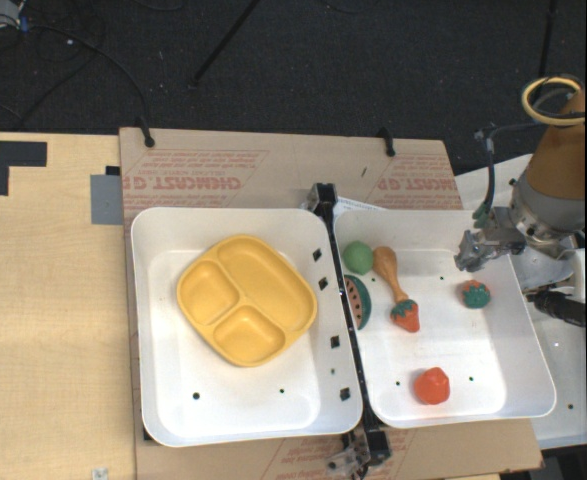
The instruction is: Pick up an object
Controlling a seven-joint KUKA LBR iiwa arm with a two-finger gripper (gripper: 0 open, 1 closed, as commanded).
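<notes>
- Yellow divided plate [247,299] sits in the left bin [163,388], tilted diagonal; not a likely pick.
- Right bin [533,383]: at its left wall, a green ball [358,257] and a watermelon-slice toy [358,301], half tucked against the divider.
- Wooden-handled piece with a red strawberry end [400,293] lies beside the ball.
- Red toy [432,386] sits alone near the front, well apart from the rest.
- Small red-green toy [475,294] is near the right wall, closest to the gripper [476,251].
- Gripper hangs just above and behind that toy, carrying nothing; opening can't be judged.
- Step looks like approach/pre-grasp. Next move likely: centre over the small toy, descend, close without clipping the wall.
</notes>
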